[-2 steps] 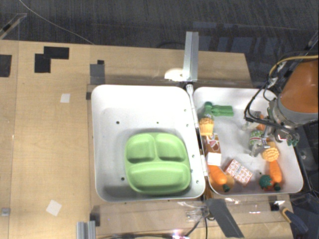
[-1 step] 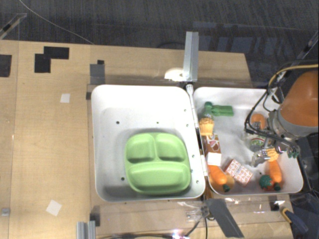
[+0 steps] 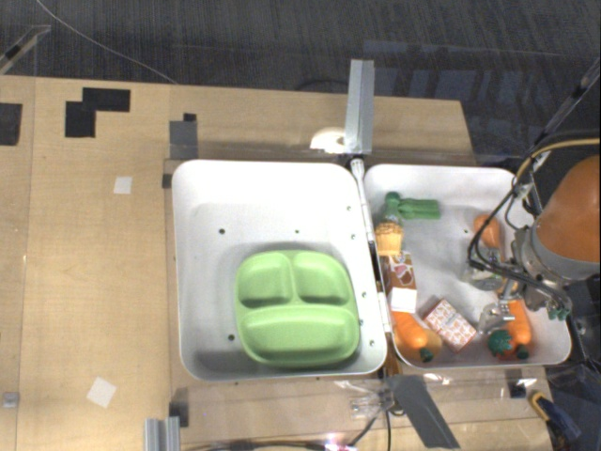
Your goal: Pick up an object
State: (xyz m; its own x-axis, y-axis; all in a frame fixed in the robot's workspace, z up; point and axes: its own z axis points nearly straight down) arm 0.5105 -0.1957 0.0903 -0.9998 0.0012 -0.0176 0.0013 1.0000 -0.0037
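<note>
Carrot [image 3: 518, 330]: orange, with a green leafy end, lying just right of the patterned box [image 3: 449, 324] in the right bin [image 3: 441, 188], close to that bin's near wall. My jaws hang directly over the carrot's upper end, also just right of the patterned box. Whether they are apart, together or touching the carrot I cannot tell (wrist and cabling sit on top of them from this angle). I cannot see the carrot between them.

Arm [image 3: 573, 216]: orange band and grey wrist, right of the patterned box and farther back, coming in over the bin's right wall.

Other items, all placed from the patterned box:
- Orange fruit-like piece [image 3: 413, 334], just to its left, touching or nearly so.
- Brown and white packet [image 3: 402, 280], left and a little behind it.
- Small bottle with an orange label [image 3: 389, 235], farther behind, along the bin's left wall.
- Green object [image 3: 411, 208], well behind, near the far wall.
- Small orange item [image 3: 485, 230], behind and to the right, partly hidden by cables.
- Green divided plate [image 3: 297, 306], well to the left, in the left bin [image 3: 216, 205].

Both bins sit side by side on the wooden desk [image 3: 84, 280].
</note>
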